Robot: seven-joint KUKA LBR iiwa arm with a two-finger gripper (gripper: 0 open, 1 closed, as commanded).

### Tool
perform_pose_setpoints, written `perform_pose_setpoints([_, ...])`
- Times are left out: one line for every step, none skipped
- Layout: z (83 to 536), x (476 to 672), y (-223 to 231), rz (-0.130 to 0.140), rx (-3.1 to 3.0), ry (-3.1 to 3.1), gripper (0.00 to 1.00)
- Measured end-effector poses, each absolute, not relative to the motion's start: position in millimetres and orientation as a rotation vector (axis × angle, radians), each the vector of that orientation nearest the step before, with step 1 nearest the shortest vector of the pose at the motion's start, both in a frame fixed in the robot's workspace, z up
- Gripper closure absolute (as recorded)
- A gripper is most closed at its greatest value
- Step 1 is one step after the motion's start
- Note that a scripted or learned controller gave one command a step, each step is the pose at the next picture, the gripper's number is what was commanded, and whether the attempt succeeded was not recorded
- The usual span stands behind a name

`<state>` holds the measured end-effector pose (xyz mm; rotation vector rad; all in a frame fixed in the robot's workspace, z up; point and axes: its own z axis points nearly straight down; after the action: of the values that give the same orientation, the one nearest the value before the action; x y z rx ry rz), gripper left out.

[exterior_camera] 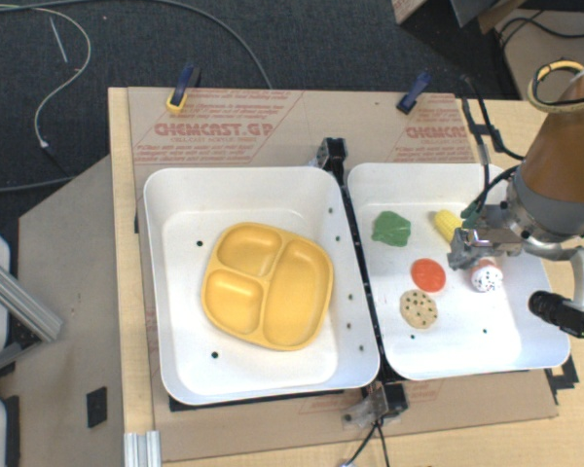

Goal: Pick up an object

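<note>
Red lettering reading "CHEMCAST GP" is printed on the brown board [224, 125] beneath the bins, partly cut off by the bin rims. In the right bin [496, 353] the gripper [472, 246] is lowered among small items. A yellow piece [447, 224] is seen just up-left of the gripper, its long axis slanted; a white dotted ball [486, 279] lies just below it. A green lump [391, 229], an orange disc [428, 274] and a cookie [419, 309] lie left of the gripper. Whether the pincer is apart or together cannot be told. A yellow divided plate [268, 285] rests in the left bin [175, 358].
</note>
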<state>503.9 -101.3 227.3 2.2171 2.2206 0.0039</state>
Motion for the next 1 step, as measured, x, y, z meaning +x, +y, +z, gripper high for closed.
perform_pose_setpoints([237.1, 507.3, -45.3, 0.004, 2.215, 2.227, 1.00])
